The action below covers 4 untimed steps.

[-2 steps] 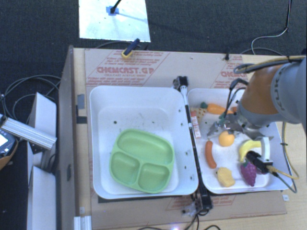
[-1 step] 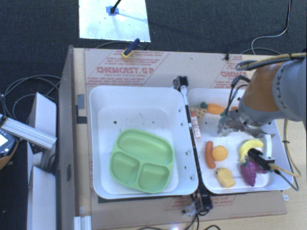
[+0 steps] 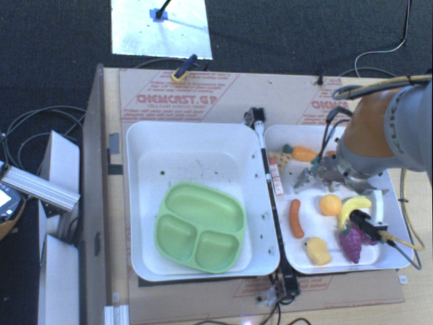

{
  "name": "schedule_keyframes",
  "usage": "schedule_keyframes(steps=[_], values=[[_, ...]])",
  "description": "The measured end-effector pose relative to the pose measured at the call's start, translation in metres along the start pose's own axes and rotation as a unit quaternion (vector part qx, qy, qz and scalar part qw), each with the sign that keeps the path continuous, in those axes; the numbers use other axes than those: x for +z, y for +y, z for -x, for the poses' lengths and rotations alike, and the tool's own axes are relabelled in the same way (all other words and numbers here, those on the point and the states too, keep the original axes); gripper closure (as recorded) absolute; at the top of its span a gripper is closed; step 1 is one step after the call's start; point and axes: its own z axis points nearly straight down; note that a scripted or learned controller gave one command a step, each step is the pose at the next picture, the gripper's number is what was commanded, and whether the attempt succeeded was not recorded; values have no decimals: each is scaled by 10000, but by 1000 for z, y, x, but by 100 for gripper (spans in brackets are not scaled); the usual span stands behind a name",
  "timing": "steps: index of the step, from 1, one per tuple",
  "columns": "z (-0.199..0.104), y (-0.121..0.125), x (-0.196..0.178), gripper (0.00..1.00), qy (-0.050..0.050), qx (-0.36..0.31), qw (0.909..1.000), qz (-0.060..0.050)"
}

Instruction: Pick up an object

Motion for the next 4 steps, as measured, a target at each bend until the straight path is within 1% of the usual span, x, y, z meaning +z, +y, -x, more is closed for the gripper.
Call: schedule_keyframes(steps=[1,2,3,4], values=[[11,35,12,0,1,-12,10000,-23],[-3,65,12,0,3,-13,10000,-19],[-3,66,1,100,-1,-27,10000,-4],[-3,66,1,0,-2,-29,10000,-7]])
